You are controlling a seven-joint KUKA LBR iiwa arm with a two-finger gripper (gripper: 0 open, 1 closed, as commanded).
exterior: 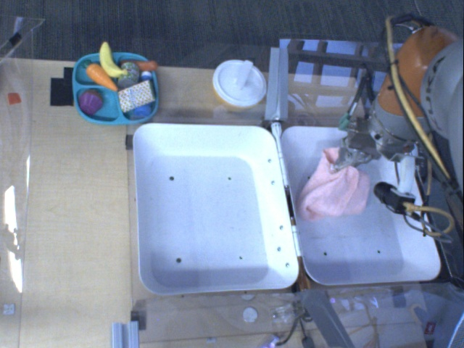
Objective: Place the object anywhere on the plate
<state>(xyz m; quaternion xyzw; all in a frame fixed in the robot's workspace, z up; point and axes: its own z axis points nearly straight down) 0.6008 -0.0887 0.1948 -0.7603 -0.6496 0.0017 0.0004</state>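
The pink cloth [333, 188] lies crumpled in the right bin [377, 263]. It appears soft, light and limp; it will drape and sag when lifted. Best hold: the raised upper fold. The gripper [352, 156] meets that fold; whether the jaws are clamped is unclear.

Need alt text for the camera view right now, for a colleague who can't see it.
The gripper is at the top edge of a pink cloth in the right bin. The left bin sits beside it; a blue tray of toy food sits beyond.
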